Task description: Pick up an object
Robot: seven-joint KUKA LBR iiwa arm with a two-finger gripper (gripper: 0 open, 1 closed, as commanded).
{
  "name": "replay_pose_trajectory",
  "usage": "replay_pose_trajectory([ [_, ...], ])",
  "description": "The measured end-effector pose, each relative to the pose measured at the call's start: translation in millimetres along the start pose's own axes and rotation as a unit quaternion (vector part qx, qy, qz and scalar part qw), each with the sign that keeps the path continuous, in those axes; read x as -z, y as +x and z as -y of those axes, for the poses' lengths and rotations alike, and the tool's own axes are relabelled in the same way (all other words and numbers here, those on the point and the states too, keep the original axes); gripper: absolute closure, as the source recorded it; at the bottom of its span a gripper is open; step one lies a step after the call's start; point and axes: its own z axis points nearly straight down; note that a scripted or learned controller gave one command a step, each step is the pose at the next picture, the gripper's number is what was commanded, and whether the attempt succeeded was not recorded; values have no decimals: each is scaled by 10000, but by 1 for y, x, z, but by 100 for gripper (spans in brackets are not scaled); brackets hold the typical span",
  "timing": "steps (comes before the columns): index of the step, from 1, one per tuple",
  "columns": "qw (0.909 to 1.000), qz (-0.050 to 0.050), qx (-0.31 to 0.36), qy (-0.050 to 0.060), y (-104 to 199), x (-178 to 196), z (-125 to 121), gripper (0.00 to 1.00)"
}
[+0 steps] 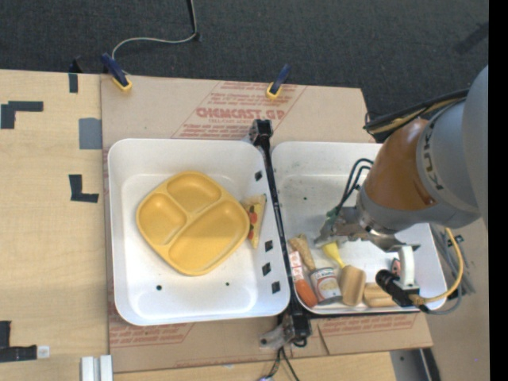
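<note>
My gripper is low over the right bin, near its middle, under the orange wrist band. Just below it lies a small yellow piece. Along the bin's front edge sit a small can, a tan bread roll, an orange-red piece and a tan stick-shaped piece. Nothing is visibly held.
The left bin holds a yellow divided plate and a small yellow-and-red food toy against its right wall. A black divider runs between the bins. The arm's body covers the right bin's right side.
</note>
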Motion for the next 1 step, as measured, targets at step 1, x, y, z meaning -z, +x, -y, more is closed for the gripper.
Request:
replay_pose_trajectory([
  [1,10000,-45,31,48,38,113,35,100],
])
